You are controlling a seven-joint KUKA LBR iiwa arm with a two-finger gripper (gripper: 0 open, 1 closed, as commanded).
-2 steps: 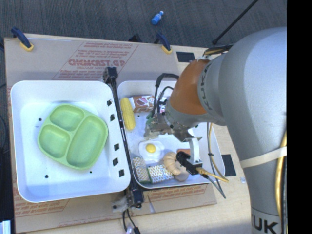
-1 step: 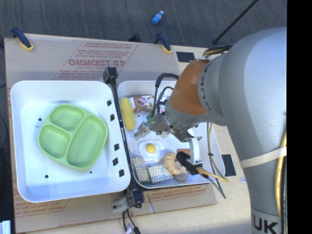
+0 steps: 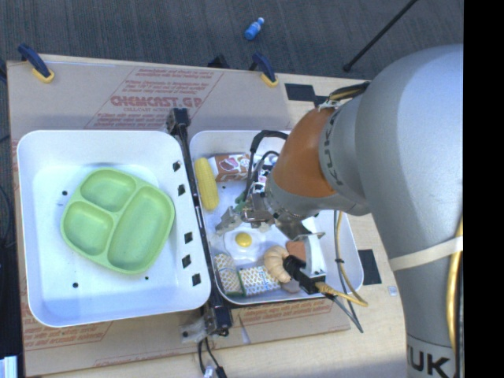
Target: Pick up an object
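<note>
- The arm's wrist hangs low over the right bin (image 3: 352, 266), and the jaws (image 3: 250, 211) sit somewhere under it. Can't tell their state.
- Crowded in there: corn cob (image 3: 207, 183) by the left wall, fried egg (image 3: 242, 242) mid-bin, croissant (image 3: 275, 264) just beside it, a patterned packet (image 3: 253, 279) at the front.
- The left bin (image 3: 31, 211) has a green divided plate (image 3: 118, 220).

The flat brown cardboard sheet (image 3: 150, 93) under the bins, up and left of the gripper, bears red print "CHEMCAST GP" (smaller lines unreadable). The grey arm's base (image 3: 429, 361) shows black letters "UK".
</note>
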